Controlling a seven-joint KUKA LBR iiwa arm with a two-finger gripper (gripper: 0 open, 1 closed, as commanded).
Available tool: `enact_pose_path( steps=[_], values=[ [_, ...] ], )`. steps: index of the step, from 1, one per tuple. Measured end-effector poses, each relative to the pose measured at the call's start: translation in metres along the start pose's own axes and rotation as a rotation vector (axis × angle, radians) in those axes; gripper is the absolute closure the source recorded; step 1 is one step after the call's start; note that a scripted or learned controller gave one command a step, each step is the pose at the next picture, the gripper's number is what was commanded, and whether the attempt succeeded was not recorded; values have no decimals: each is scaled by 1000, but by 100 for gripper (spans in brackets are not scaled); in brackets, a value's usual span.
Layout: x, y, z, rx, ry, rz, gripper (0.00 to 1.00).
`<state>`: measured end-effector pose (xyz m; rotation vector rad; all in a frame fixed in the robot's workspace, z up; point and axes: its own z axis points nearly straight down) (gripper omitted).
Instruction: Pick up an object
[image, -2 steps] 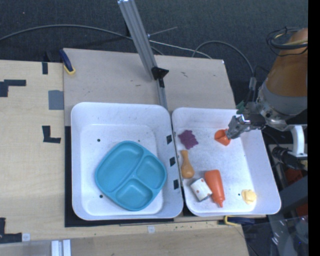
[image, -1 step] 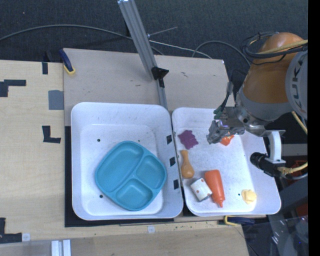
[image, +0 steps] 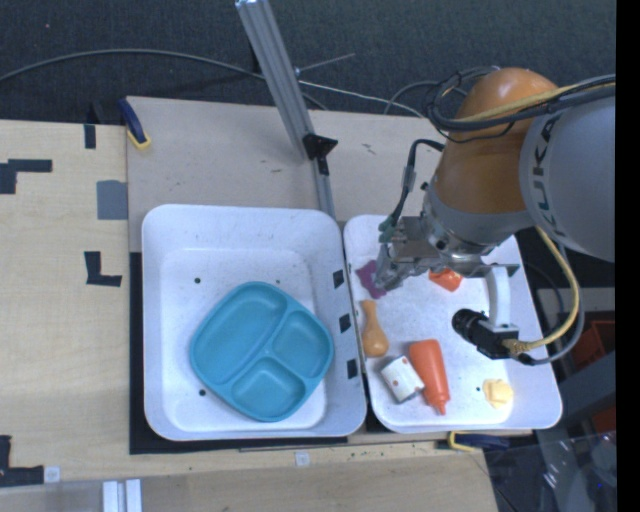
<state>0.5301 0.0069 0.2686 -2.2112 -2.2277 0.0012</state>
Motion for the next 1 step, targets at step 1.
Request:
enact_pose_path(
  steps=[1],
  values=[
    [43,-15,21,3,-1,2,100]
  ],
)
